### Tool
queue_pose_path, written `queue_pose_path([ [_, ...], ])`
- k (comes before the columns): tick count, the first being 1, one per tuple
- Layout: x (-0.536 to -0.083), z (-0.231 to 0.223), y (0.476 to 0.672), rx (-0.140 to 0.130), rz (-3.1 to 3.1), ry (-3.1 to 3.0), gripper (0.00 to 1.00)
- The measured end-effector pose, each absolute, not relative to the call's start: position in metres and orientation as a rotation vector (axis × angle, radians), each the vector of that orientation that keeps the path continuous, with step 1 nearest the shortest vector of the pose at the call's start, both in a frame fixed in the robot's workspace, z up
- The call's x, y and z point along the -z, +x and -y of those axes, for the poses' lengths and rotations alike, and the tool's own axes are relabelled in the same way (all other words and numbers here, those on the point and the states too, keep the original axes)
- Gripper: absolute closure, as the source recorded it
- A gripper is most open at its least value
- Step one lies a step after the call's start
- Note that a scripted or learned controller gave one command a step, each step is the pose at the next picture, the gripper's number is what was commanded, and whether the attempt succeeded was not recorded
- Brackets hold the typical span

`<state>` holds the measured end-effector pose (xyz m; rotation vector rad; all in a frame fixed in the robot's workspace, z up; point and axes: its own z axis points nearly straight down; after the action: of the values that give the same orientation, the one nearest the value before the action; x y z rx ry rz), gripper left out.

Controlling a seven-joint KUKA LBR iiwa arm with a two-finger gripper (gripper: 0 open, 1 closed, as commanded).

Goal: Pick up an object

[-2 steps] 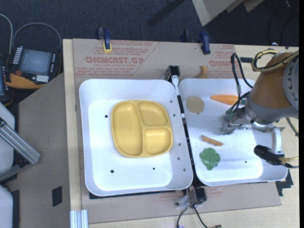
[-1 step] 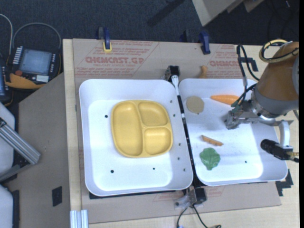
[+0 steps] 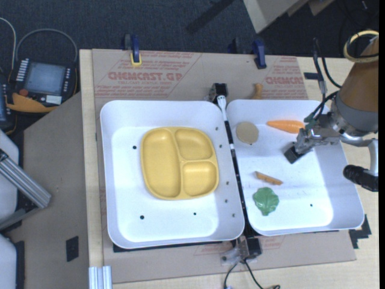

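Gripper (image 3: 296,152) down low over the right bin (image 3: 325,218), near its far right corner, dark tip close to the bin floor; open or closed, impossible to tell from up here. Just beside it, toward the far edge, an orange carrot (image 3: 285,125), lying flat, apart from the tip. Further left along that far edge, a round tan disc (image 3: 246,132), close to the wall shared with the left bin (image 3: 120,173). Mid-bin, a small orange-brown stick (image 3: 268,177), and nearer the front edge, a green broccoli piece (image 3: 265,200). Over in the left bin, a yellow three-compartment plate (image 3: 178,162), sitting about centre. Both bins side by side on the surface (image 3: 180,71).
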<state>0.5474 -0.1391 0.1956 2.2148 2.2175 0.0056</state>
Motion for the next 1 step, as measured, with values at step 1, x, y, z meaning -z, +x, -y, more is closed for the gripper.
queue_pose_path([
  [1, -0.2085, 0.0793, 0.5479, -0.004, -2.226, 2.213, 1.00],
])
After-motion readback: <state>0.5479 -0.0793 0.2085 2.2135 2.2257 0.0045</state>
